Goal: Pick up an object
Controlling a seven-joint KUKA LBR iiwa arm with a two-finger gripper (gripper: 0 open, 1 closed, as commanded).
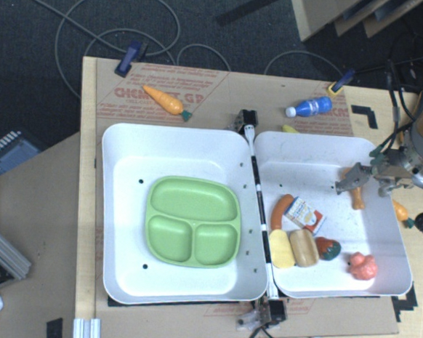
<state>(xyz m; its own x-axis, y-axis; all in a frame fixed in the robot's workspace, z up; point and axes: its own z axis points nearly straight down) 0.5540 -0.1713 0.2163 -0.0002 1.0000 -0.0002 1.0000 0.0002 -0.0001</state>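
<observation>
White plastic bins sit side by side on the worktop [203,91] in the camera view: the left bin [125,150] bears a green divided tray [193,220], the right bin [381,236] a cluster of toy food. The tool [364,180] hangs over the right bin's far right side; whether it is released or clenched cannot be told, and nothing is visibly caught in it. A small orange piece [357,199] lies just below it. The arm appears to be in the approach step, and the next move likely calls for a straight descent onto that piece.
</observation>
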